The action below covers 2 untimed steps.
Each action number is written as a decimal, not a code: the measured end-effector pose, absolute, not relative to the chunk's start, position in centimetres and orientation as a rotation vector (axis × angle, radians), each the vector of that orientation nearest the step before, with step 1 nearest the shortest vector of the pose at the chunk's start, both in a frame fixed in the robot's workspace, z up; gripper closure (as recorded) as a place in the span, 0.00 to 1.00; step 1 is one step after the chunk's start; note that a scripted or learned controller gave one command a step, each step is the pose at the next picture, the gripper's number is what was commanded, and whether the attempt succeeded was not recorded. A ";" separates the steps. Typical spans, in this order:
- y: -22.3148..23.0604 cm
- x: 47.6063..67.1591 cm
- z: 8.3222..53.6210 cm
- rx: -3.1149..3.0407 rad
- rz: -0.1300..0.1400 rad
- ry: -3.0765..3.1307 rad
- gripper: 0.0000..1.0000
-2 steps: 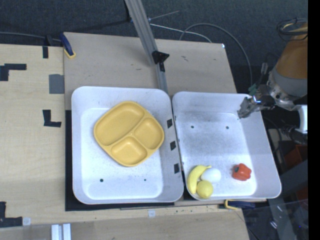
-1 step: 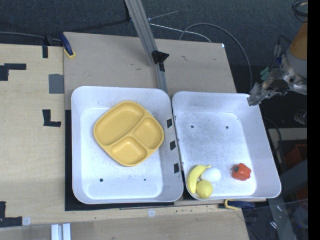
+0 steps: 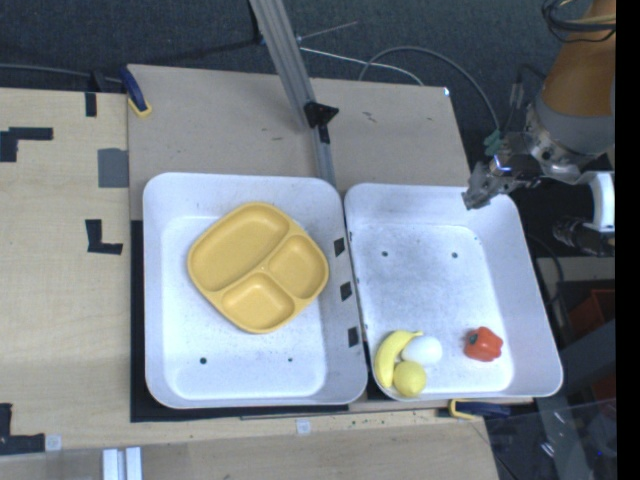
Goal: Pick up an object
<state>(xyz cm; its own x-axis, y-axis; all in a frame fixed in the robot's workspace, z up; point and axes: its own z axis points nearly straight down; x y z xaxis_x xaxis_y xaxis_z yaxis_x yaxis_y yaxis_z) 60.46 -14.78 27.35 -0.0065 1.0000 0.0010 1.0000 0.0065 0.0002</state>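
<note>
At the near edge of the right bin lie a banana, a white egg, a lemon and, apart, a red pepper. Probably light and smooth, the pepper suits a grasp across its body. The gripper hovers at the far right corner, holding nothing visible.

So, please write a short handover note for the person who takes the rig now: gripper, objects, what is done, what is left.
Gripper: at the far right corner of the right bin, holding nothing; finger state unclear.
Right bin, near edge: banana, white egg-shaped item, yellow lemon-like fruit touching in a cluster; red pepper-like toy apart, to the right.
Left bin: yellow divided plate.
Done: nothing picked yet.
Left: reach down, grasp one object, lift.
</note>
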 end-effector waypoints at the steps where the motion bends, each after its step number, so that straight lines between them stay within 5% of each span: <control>1: -8.9 60.3 27.4 -2.212 -0.001 -2.228 1.00; 2: -3.1 60.6 27.2 -2.212 -0.001 -2.228 1.00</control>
<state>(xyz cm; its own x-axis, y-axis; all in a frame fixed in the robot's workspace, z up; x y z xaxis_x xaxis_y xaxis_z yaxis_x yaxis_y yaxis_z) 60.61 -3.13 27.21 -0.0074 1.0000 0.0017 1.0000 0.0074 -0.0010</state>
